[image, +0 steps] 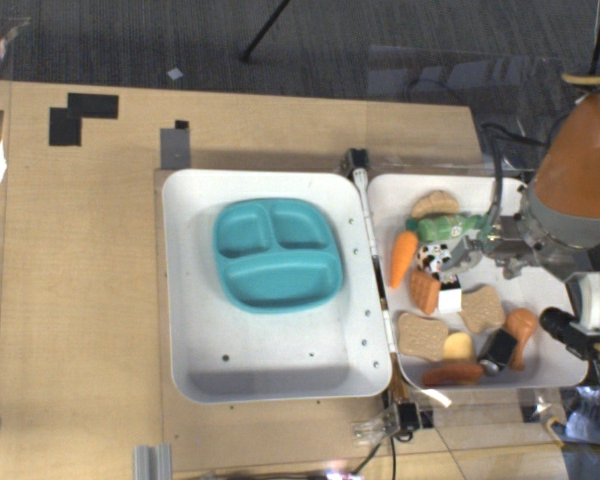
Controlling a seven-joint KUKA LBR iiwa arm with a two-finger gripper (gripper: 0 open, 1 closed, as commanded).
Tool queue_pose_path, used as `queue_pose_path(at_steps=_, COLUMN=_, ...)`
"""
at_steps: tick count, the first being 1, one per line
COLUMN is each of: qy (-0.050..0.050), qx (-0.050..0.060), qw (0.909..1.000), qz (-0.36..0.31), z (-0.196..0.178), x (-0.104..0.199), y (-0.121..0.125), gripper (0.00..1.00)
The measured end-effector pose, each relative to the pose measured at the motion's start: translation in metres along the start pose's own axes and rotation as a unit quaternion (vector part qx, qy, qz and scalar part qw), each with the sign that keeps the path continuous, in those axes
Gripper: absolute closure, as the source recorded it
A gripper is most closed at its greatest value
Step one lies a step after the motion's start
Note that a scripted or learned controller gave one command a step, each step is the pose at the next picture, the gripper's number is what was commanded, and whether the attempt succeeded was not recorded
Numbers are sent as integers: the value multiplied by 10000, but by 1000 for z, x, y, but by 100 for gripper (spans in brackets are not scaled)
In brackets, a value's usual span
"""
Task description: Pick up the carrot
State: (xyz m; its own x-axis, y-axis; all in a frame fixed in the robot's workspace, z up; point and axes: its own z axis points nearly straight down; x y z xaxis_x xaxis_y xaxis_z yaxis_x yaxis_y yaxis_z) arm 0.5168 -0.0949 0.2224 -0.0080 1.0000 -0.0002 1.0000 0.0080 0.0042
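Carrot (404, 257) lies in right bin (380, 208), close to its left wall, long axis running near-to-far with slight tilt, thick end toward far edge, tip toward near edge. Touches no wall; orange wedge piece (424, 291) just beside its tip, black-and-white spotted toy (436, 258) just beside on right. Gripper (480, 243) sits over bin's middle, carrot to its left, spotted toy between. Claw state: cannot tell, tips hidden among clutter. No readable writing or brand seen. Teal divided plate (277, 253) rests in left bin (180, 268).
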Motion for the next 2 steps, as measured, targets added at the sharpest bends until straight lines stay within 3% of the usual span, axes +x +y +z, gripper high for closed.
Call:
queue_pose_path(at_steps=1, qy=10, qx=14, qw=9954, qz=957, z=39, x=55, y=45, gripper=0)
queue_pose_path(at_steps=2, qy=7, qx=35, qw=9874, qz=1585, z=39, x=84, y=22, gripper=0)
